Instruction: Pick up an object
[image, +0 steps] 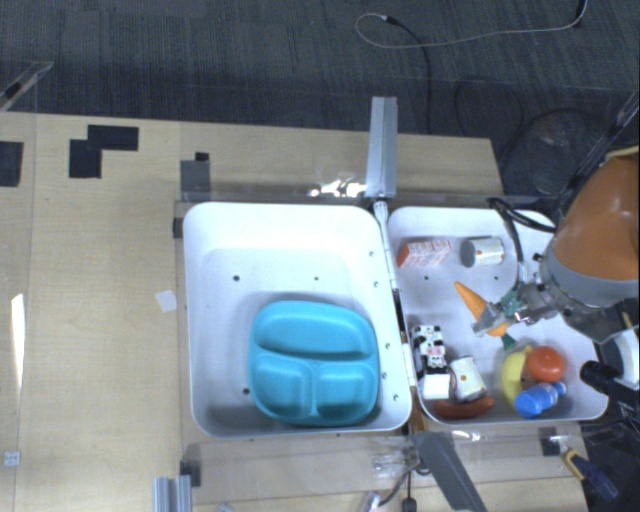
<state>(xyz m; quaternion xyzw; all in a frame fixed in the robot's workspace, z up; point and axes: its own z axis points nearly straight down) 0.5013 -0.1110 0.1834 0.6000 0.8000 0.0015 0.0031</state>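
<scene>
The right bin (440, 285) holds several small objects. An orange carrot (467, 296) lies slanted in its middle. My gripper (503, 318) reaches in from the right and sits at the carrot's lower right end, touching or just above it. Below the gripper lie a yellow banana (512, 376), a red-orange tomato (545, 362) and a blue bottle (536, 400). A red and white carton (425, 252) and a silver can (482, 251) rest at the bin's back.
A black and white toy (430, 345), a small white tub (467, 376), a white block (435, 386) and a dark red sausage (461, 407) crowd the right bin's front left. The left bin (230, 250) holds a blue divided tray (315, 360).
</scene>
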